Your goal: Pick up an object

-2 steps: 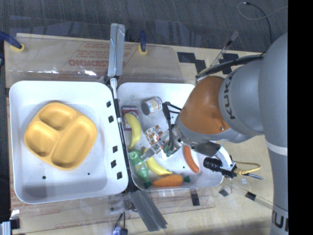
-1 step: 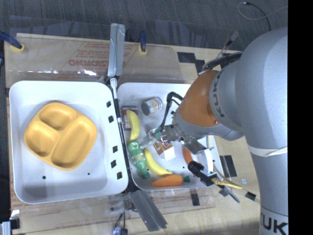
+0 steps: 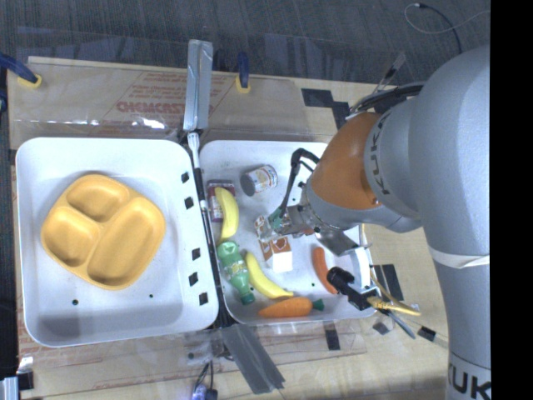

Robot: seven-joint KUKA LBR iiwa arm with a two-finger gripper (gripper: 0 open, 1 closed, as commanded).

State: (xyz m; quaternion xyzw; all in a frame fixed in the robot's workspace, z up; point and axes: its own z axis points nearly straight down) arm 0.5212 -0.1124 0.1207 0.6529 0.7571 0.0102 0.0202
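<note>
jaws (image 3: 273, 223) above two bananas (image 3: 226, 212), one carrot (image 3: 286, 308), one can (image 3: 258, 179)

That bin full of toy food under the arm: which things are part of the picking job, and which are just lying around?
Job:
right bin
two bananas
carrot
tin can
green bottle
gripper

Lying about:
yellow divided plate
left bin
</note>
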